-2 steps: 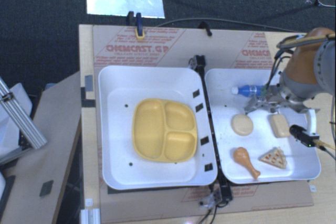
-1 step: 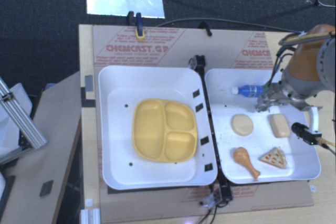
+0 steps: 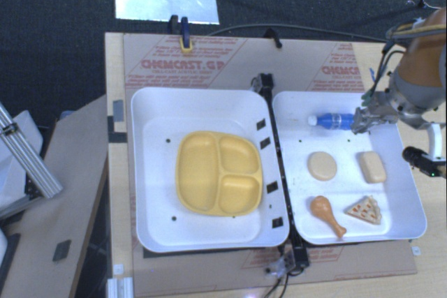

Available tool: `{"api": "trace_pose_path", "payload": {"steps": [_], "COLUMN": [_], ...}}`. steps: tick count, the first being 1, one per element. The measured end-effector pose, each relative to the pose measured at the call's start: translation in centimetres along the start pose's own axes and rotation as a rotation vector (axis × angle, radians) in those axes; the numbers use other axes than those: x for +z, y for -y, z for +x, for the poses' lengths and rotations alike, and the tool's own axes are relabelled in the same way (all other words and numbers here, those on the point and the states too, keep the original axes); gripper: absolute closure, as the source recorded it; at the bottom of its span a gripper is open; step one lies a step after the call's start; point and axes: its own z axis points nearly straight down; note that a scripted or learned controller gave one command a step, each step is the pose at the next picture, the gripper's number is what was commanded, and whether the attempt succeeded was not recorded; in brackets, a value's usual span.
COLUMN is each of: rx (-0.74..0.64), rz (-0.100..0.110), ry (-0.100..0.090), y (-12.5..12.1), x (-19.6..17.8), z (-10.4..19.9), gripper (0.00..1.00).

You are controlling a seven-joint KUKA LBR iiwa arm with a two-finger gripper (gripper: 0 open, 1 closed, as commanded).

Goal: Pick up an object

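Clear plastic with a blue label and a white cap, the small water bottle (image 3: 331, 121) lies on its side near the far edge of the right-hand white bin (image 3: 412, 209), cap pointing toward the divider between the bins, and the grey two-finger gripper (image 3: 364, 119) sits right at its base end. Whether that gripper is spread, closed, or clamped on the bottle cannot be told, since the tip is a small dark cluster that merges with the bottle's end. I judge the bottle light, smooth and apt to roll or squirt out of a pinch, thin-walled enough to give a little; the sound hold would be across the middle of its round body, at right angles to its length. Other candidates lie nearer in the same bin, all well apart: a pale round biscuit-like disc (image 3: 322, 166), a cream rounded block (image 3: 372, 167), a brown toy drumstick (image 3: 328, 213) and a tan wedge like a pizza slice (image 3: 364, 210) (all probably light, rigid toy food, the flat ones low and hard to get under). The left-hand white bin (image 3: 150, 150) bears a yellow divided plate (image 3: 218, 172). Most of the arm is cut off at the right, and the bottle's base is hidden behind the gripper.
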Motion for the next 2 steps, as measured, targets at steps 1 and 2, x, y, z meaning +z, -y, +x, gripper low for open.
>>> {"api": "trace_pose_path", "payload": {"steps": [1,2], "rx": [-0.001,0.000], "rz": [0.001,0.005], "ry": [0.000,-0.002], "y": [0.15,0.05], "x": [-5.69,-6.48], "z": [0.91,0.90], "gripper": [1.00,1.00]}}
